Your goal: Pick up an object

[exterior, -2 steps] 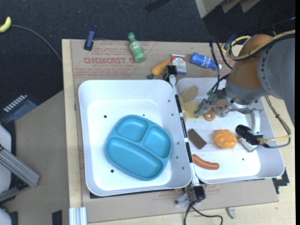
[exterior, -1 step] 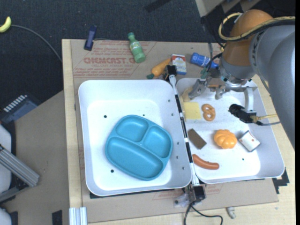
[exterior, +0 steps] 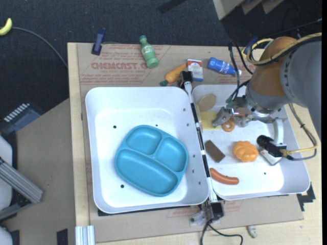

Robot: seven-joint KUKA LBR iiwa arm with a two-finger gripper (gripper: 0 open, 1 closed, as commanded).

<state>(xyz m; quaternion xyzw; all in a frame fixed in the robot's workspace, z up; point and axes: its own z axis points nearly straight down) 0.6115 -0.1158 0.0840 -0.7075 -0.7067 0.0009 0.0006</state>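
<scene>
The right bin (exterior: 291, 180) holds several toy foods. A brown round piece (exterior: 207, 102) and a pale yellow slice (exterior: 208, 119) lie at its far left. A brown rectangular block (exterior: 214, 150), an orange lump (exterior: 245, 151) and a red sausage (exterior: 224, 177) lie nearer the front. A small orange ring (exterior: 228, 126) rests just below my gripper (exterior: 224, 118). The gripper hangs low over the bin's far-left part, pointing left, with the grey arm and its orange band (exterior: 270, 68) behind it.
The left bin (exterior: 102, 111) carries a blue divided plate (exterior: 151, 158). Behind the bins on the board lie a green bottle (exterior: 148, 52), a blue marker (exterior: 98, 41), an orange carrot (exterior: 176, 74), a small carton (exterior: 194, 69) and a blue can (exterior: 221, 66). A black fitting (exterior: 268, 146) with cable sits over the right bin.
</scene>
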